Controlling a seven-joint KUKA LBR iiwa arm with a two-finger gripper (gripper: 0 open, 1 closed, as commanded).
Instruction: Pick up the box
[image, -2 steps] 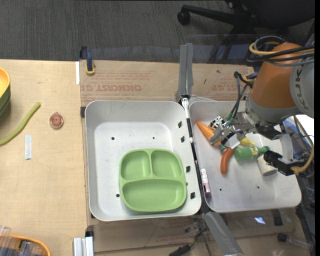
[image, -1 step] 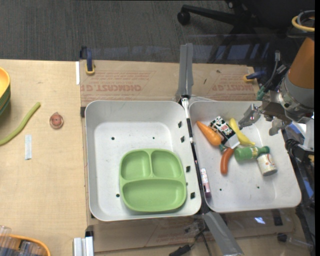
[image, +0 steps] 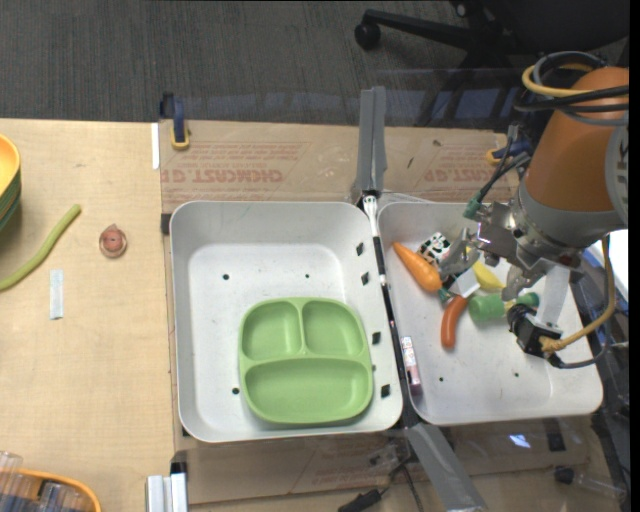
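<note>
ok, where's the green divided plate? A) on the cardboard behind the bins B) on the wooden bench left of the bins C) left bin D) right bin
C: the green divided plate lies flat in the left bin, while the carrot and other toys sit in the right bin.

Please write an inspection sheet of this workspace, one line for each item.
Surface: two white bins side by side; left bin, right bin, on a wooden bench.
Job's things: small black-and-white box in the right bin, near its far wall.
Clutter: carrot, sausage, yellow piece and green piece in the right bin; green divided plate in the left bin.
Grippers: gripper low over the toys; jaws hidden.
Cables: yellow and black cables at the wrist.
Surroundings: green strip and pink object on the bench.
</note>
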